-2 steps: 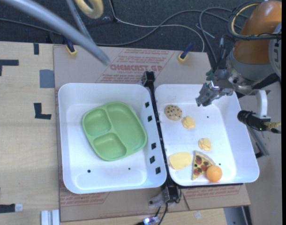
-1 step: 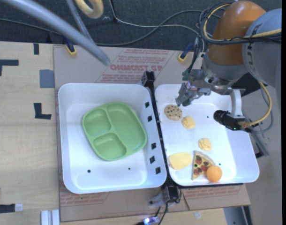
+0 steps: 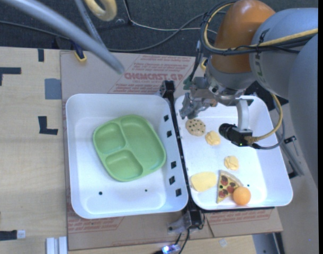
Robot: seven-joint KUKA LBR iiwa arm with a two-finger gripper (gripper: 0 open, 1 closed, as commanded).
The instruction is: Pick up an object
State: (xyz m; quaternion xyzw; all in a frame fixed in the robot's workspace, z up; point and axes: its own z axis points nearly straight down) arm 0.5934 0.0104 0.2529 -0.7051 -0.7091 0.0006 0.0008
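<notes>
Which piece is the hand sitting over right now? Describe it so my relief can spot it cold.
Look in the right-hand white bin, at its top-left corner just below the hand. The cookie lies there: a flat, round, tan disc with dark chips, unlike the plain yellow pieces and the pizza slice nearer the camera.

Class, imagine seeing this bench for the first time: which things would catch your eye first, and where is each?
The big grey arm with its orange band reaches in from the right, its tool low over the right bin's far left corner, just above a cookie. A green divided tray lies alone in the left bin. Near the right bin's front sit a pizza slice and an orange ball.
</notes>
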